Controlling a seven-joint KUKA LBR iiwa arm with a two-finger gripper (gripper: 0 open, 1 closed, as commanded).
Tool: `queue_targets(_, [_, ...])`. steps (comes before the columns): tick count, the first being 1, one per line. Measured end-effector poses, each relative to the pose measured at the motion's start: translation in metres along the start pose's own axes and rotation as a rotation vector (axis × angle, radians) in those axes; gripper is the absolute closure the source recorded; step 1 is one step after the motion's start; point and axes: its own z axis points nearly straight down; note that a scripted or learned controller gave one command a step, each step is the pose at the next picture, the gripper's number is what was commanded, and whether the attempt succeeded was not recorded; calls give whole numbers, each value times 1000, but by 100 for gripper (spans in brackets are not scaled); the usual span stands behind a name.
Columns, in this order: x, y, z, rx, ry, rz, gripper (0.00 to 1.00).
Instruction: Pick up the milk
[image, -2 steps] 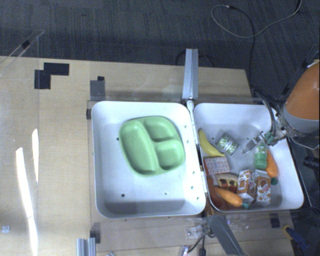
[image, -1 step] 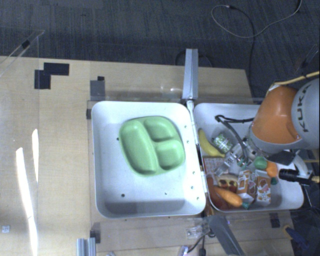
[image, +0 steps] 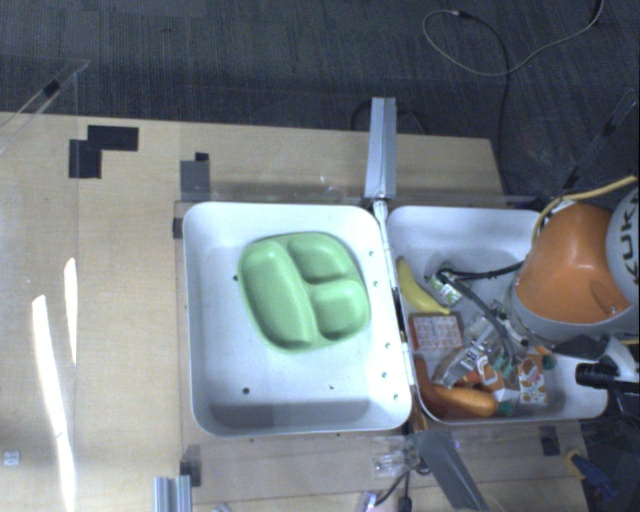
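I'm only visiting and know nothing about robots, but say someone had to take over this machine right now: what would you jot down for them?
Gripper: down in the right bin, low among the clutter. Whether it is open or shut, or holding anything, cannot be told from this view.

Things: the right bin holds a banana, a small patterned carton, a carrot and some printed packets. I cannot say for sure which is the milk. The left bin holds a green divided tray.

Done: arm has reached into the pile.

Left: confirm a grasp on the milk, then lift it out.
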Motion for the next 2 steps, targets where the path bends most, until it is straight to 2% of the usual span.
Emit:
queue_targets(1, [-2, 3, -11, -5, -4, -1, 100])
queue_targets(2, [-53, 98, -79, 2, 4, 319, 100])
